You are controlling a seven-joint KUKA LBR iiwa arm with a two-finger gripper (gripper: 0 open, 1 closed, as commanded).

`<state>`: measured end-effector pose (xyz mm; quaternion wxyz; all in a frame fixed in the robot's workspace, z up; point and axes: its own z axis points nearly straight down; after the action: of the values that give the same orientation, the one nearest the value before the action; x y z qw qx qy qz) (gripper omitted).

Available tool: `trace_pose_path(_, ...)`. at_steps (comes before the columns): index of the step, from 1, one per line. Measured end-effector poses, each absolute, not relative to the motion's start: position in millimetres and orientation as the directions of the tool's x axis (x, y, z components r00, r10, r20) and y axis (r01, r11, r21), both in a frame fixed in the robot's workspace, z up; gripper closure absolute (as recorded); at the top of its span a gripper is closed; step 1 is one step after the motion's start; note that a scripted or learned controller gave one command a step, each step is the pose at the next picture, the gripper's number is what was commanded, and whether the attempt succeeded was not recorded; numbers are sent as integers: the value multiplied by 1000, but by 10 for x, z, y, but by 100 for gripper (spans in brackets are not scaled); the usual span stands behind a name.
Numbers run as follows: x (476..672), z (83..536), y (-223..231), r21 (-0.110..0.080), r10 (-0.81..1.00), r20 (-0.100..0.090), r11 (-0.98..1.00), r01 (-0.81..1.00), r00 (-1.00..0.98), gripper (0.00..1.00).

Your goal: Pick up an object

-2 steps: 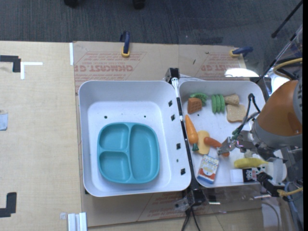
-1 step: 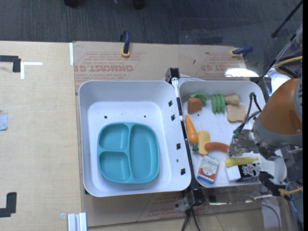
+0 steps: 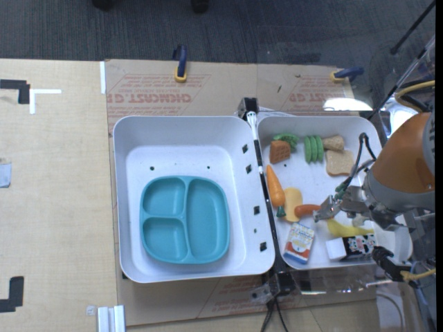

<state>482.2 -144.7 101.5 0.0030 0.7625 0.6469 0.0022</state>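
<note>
Hand point(image 3: 333, 209) over right bin's point(image 3: 313, 124) toy food

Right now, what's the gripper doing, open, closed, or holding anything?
Gripper: low in the right bin, beside the yellow piece; open or closed cannot be told.

Bright, even overhead light, soft shadows. The gripper point(image 3: 328, 211) is slightly blurred, its fingers hard to make out. Far to its left, the teal tray point(image 3: 185, 219) shows a faint sheen and the left bin point(image 3: 181, 131) casts a soft inner shadow. Above and right of the gripper, strong white glare point(image 3: 344, 104) washes out the cardboard. The floor beyond is dim. Resolution is modest; small items look soft.
</note>
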Motion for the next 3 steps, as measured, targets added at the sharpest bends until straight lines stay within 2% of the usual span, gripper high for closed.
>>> trace_pose_path(1, 4838, 1102, -1452, 9, 986, -1, -166, 986, 166, 100)
trace_pose_path(2, 4838, 1103, -1452, 9, 986, -1, -166, 986, 166, 0)
trace_pose_path(3, 5262, 919, -1641, -1, 930, -1, -368, 930, 368, 0)
